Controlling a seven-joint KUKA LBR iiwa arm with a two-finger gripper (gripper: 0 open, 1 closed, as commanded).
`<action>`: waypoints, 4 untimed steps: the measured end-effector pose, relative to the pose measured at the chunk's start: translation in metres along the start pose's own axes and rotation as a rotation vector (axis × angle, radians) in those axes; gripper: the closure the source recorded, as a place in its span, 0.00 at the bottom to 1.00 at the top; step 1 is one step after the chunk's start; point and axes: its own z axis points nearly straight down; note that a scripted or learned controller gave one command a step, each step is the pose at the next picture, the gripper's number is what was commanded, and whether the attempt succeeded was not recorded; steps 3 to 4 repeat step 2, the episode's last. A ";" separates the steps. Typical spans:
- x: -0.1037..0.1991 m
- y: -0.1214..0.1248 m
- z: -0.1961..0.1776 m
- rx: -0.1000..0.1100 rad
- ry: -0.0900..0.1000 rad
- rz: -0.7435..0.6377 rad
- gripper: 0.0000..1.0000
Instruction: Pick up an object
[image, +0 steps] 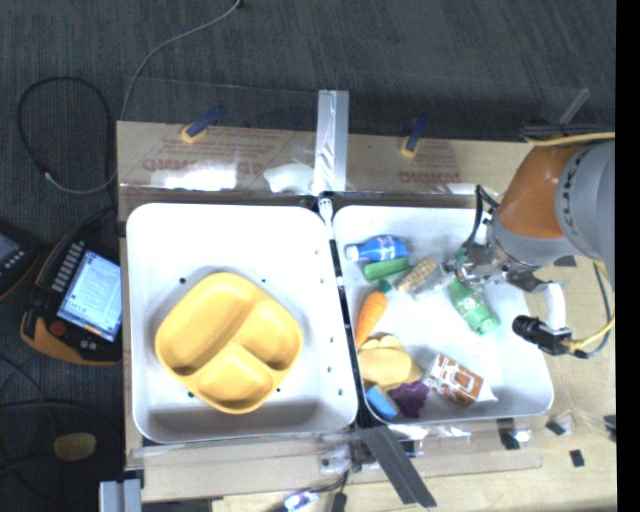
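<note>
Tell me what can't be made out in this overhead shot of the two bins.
- Gripper: wrist hides it in the camera view; grip on the green bottle unclear.
- Purple item and blue item: too small and crowded to identify.
- Printing on the carton: too small to read.
- Arm: cut off by the right edge.

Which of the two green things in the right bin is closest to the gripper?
The green bottle, lying directly below the gripper near the bin's right side. The other green item lies farther left, under the blue bottle.
</note>
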 end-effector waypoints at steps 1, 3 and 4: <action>0.000 0.001 -0.010 -0.002 0.002 0.000 1.00; 0.050 0.046 -0.101 0.005 0.002 -0.040 1.00; 0.050 0.046 -0.101 0.005 0.002 -0.040 1.00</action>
